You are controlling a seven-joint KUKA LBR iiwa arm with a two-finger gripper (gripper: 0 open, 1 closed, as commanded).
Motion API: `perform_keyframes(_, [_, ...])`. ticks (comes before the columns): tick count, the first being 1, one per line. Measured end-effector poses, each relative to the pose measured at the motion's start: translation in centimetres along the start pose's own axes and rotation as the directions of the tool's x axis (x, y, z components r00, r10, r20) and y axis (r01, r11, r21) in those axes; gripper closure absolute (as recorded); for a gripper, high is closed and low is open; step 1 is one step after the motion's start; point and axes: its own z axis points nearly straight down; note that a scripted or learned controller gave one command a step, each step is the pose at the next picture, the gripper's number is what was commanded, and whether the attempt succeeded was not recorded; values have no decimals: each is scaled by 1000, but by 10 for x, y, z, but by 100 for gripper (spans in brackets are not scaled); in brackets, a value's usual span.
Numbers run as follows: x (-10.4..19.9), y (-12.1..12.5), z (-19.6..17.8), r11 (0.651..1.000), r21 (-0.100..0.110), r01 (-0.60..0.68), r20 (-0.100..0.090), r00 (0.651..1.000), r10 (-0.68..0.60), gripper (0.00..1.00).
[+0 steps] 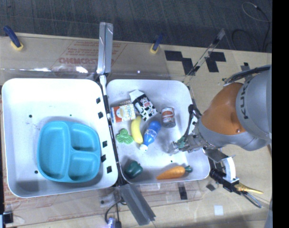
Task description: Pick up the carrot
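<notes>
Carrot (173, 173) lying crosswise just below the claw (181, 143), leafy end toward the arm; claw's grip unreadable.

Scene is evenly lit from overhead, approx. diffuse; no hard directional beam is seen. Both white bins, left (11, 127) and right (182, 91), are rendered bright, nearly blown out w/ little surface detail. Soft, short shadows are cast under the blue tray (68, 151) and small items. Faint glare is noted on the clear plastic strip (73, 69) behind the bins. Dark floor at top is underexposed, noisy. Overall res. is low; edges are slightly soft, fine text is left unreadable. Mild compression blockiness is visible throughout.
</notes>
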Motion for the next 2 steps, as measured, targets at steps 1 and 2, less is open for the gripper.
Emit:
perform_keyframes(1, [0, 0, 0, 1000, 0, 0, 0, 1000, 0, 0])
perform_keyframes(2, [0, 0, 10, 983, 0, 186, 0, 983, -186, 0])
